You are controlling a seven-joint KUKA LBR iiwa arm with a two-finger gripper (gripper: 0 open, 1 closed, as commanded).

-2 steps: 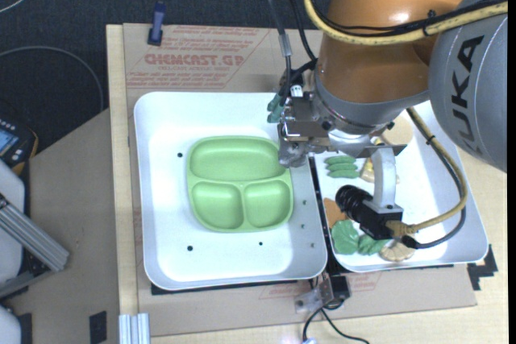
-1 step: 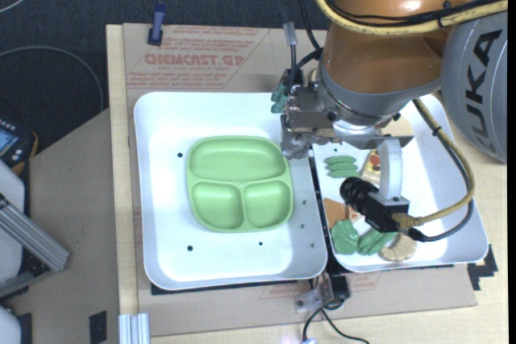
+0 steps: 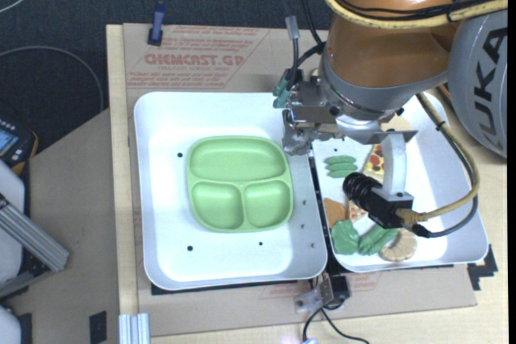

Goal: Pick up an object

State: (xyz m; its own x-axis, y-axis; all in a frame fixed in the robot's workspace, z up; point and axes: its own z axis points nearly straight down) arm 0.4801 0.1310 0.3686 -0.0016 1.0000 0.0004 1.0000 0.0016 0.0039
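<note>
The approach step seems to be in hand: the gripper [image 3: 297, 134] hangs by the upper right corner of the green tray [image 3: 239, 183], and I cannot tell whether it is open or closed. Likely objects lie right of the tray: a pea pod [image 3: 339, 165], a pizza slice [image 3: 375, 159], a green leaf [image 3: 348, 236] and a cookie [image 3: 397, 248]. The next move probably calls for shifting right and descending; the bin wall [image 3: 313, 189] just right of the tray could obstruct

Toy food [image 3: 334, 211] in the right bin [image 3: 439, 189]
Green pod [image 3: 339, 165], pizza slice [image 3: 374, 160], green leaves [image 3: 359, 238] and tan disc [image 3: 398, 248] lie close together.
</note>
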